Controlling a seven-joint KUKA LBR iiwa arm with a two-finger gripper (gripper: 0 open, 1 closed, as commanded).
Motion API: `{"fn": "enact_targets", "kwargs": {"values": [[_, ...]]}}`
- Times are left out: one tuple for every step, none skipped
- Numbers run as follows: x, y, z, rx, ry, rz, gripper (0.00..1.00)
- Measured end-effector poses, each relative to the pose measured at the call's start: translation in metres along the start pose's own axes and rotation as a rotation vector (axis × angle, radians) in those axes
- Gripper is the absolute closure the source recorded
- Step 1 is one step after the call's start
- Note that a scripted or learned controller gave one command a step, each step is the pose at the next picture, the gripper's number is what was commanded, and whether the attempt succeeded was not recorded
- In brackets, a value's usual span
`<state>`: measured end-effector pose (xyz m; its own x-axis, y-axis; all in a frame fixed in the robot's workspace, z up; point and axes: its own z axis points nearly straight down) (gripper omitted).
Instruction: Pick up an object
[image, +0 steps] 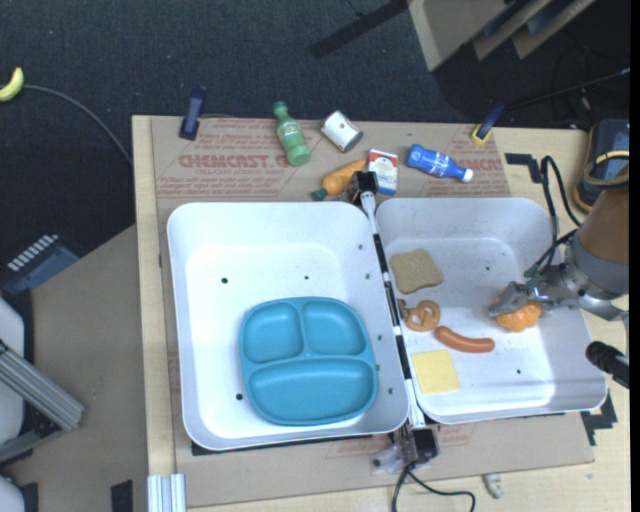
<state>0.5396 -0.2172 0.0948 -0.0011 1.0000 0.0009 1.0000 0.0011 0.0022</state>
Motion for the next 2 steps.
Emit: {"fn": "enact_targets", "kwargs": {"values": [[0.061,0.009,-0.015,0.003,0.001,-0.001,1.0],[0.163,0.009,-0.09,0.0,0.001,-0.002,1.0]]}}
